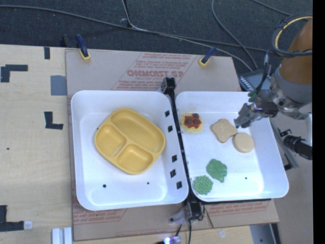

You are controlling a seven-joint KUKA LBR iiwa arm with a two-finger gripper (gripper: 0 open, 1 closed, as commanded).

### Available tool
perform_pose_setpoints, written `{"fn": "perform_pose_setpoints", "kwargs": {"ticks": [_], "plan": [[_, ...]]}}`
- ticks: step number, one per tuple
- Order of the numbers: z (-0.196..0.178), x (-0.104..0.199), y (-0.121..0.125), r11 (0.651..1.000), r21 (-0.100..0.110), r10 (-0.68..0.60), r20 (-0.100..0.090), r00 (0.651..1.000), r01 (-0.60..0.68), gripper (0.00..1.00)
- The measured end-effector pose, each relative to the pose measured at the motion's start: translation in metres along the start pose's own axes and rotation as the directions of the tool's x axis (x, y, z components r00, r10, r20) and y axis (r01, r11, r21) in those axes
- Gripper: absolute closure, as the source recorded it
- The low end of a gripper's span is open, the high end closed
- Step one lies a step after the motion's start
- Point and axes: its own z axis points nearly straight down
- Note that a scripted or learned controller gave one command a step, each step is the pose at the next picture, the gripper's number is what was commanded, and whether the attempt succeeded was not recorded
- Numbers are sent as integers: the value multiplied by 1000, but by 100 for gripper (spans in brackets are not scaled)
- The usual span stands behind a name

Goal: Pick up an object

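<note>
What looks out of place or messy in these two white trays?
Nothing looks spilled or broken. The yellow divided plate sits askew in the left bin, turned at an angle to its walls. The toy foods lie apart in the right bin.

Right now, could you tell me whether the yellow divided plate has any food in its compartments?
Empty. The yellow divided plate in the left bin shows bare yellow in all three compartments.

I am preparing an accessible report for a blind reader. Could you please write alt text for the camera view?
A grey robot arm reaches in from the right, its gripper low over the right white bin, near a toast-shaped toy and a round tan toy. The bin also holds a small pizza toy and two green toys. The left bin holds a yellow divided tray.
</note>
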Motion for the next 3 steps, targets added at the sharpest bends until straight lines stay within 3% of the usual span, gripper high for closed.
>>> {"fn": "perform_pose_setpoints", "kwargs": {"ticks": [3], "plan": [[51,149,56,1000,7,-4,-1,1000,4,100]]}}
